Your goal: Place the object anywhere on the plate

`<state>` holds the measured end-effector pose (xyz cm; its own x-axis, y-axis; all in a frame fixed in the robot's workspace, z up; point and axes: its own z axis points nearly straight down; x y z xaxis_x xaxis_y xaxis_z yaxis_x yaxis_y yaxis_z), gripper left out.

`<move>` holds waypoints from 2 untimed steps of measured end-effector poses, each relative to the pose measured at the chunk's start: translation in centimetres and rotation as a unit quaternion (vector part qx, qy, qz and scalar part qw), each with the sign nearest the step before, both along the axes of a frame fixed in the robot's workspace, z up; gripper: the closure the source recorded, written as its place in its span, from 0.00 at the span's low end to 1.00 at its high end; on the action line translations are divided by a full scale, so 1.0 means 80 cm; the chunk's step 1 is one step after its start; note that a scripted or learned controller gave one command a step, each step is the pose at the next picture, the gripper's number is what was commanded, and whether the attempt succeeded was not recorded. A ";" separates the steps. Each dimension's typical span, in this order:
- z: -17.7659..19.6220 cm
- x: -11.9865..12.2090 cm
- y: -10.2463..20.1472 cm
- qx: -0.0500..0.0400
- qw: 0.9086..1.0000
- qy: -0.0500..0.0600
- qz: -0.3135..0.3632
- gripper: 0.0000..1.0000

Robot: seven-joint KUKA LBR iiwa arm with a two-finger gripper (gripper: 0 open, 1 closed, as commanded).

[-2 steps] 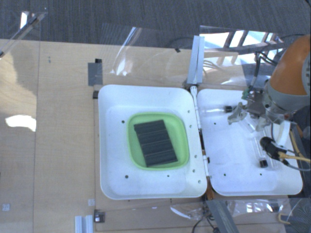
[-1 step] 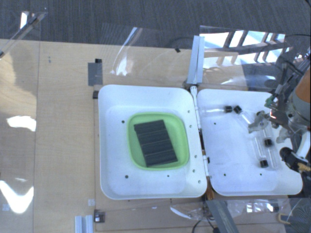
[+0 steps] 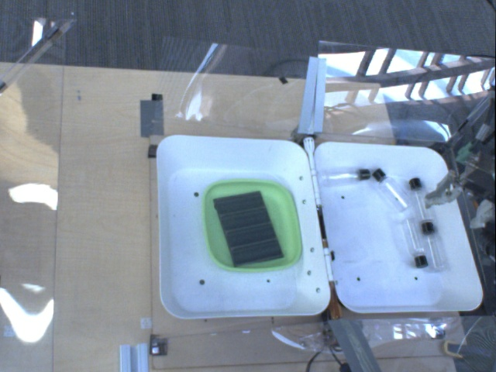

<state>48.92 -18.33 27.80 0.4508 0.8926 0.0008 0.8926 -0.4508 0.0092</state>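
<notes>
A dark ribbed slab, taken to be the task's object, is seen lying flat on the green plate in the left bin, slightly askew, so the placing is judged done. In the right bin, clear tubes with black caps are scattered, probably left as spares. At the right edge, part of the arm is cut off and blurred; the pincer's state cannot be told.
</notes>
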 end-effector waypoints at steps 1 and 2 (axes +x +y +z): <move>0.011 -0.001 -0.004 0.000 0.999 0.002 -0.040 0.00; 0.068 0.000 -0.018 0.000 0.996 0.000 -0.093 0.00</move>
